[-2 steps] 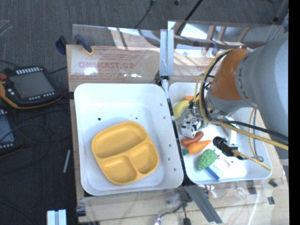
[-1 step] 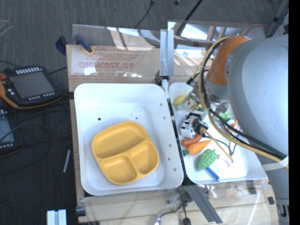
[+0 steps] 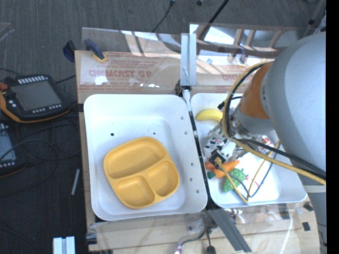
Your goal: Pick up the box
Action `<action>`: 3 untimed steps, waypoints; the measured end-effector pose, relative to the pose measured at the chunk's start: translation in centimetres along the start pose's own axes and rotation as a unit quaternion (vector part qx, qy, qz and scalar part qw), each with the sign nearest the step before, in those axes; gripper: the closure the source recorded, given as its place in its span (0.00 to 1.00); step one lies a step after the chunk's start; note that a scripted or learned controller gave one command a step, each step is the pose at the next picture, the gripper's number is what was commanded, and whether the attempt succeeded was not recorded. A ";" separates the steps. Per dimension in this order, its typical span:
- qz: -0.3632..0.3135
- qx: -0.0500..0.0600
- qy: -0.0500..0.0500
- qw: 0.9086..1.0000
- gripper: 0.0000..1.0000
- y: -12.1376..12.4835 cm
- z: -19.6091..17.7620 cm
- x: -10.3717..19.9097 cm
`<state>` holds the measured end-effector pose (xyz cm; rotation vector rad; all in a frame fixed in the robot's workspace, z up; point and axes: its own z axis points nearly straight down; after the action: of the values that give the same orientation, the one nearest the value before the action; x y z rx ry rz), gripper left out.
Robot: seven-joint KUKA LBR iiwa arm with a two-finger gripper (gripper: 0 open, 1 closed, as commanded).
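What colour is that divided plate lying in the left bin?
Yellow-orange all over; the divided plate shows plainly in the camera view, with three compartments.

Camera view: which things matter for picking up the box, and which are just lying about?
Job: grey arm with orange band, over the right white bin; the box itself I cannot make out there.
Lying about: yellow divided plastic plate in the left white bin; yellow banana, orange carrot-like toy, green leafy toy.

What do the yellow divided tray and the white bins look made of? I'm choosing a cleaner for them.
Yellow divided tray: probably moulded plastic, matte, with rounded compartment edges and an even colour. White bins: probably thin formed plastic, smooth and slightly glossy, with soft rounded corners. Neither can be confirmed by look alone.
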<state>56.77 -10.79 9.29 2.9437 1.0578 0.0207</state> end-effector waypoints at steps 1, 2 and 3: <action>-0.025 0.000 0.003 1.000 0.00 -5.1 -0.1 -5.8; -0.035 0.008 -0.006 0.999 0.00 1.1 -18.7 -3.3; 0.089 0.011 -0.007 0.996 0.00 -6.7 -9.9 -5.4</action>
<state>48.21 -8.97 19.02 3.0414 0.7971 -0.0107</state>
